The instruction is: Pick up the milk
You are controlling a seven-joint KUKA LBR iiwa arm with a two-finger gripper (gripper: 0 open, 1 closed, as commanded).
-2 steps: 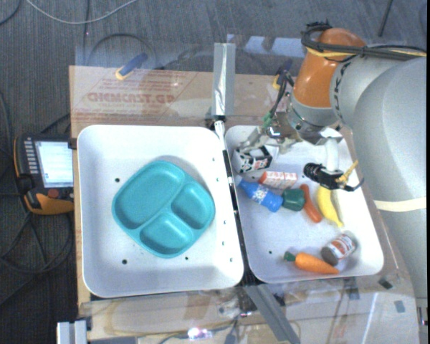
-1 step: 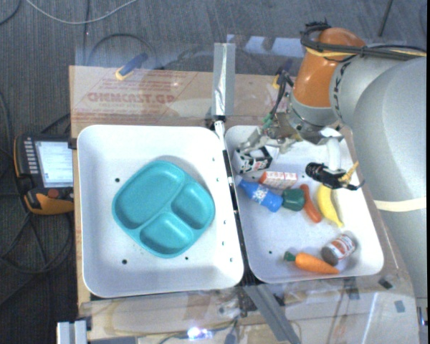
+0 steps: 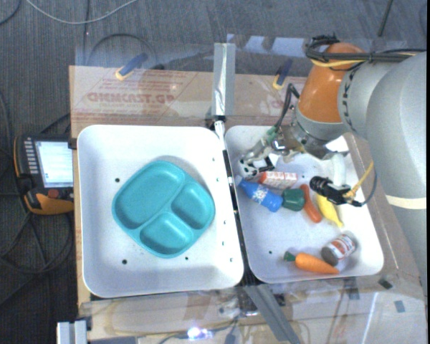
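The milk [image 3: 246, 167] is a small white carton with black cow patches, lying near the upper left corner of the right bin [image 3: 369, 264]. My gripper [image 3: 260, 153] comes down from the orange-banded wrist [image 3: 322, 99] and sits right over the milk's upper right side, touching or almost touching it. The carton rests low on the bin floor, and the gripper body hides part of it.
Just below the milk lie a red-and-white tube [image 3: 279, 178], a blue bottle [image 3: 262, 195] and a green item [image 3: 294, 200]. Further right are a red pepper [image 3: 312, 208], a yellow piece [image 3: 330, 209], a can [image 3: 339, 248] and a carrot [image 3: 312, 262]. The left bin [image 3: 93, 264] holds a teal divided plate [image 3: 165, 206].
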